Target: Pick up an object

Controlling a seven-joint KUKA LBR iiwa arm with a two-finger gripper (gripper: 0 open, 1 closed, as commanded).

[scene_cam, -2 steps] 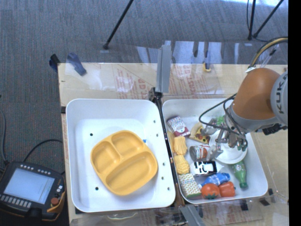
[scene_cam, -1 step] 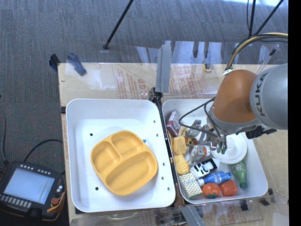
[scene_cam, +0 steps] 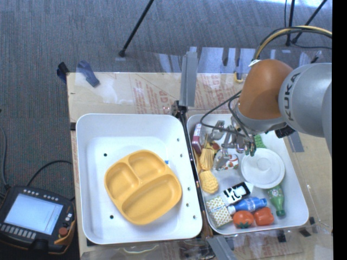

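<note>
Right-hand bin, contents, with positions taken from the white round plate. The pincer hangs just up-left of the plate, low over the bin's upper left part; whether it is wide, narrow or closed on anything cannot be told, as the metal parts blur into the clutter beneath. Nearest candidates: a yellow corn cob just left of the plate and, above it, a ribbed yellow piece, both apparently light plastic toys, stiff, rounded and likely to roll; best taken across the short width at mid-length. Below the plate: a blue bottle, smooth and probably slippery, lying on its side; a green bottle; a tomato and a red pepper, round, likely to squirt out of a narrow grip. The plate itself is flat and rigid, offering only its rim. Left-hand bin: a yellow divided tray, well apart from the plate.
</note>
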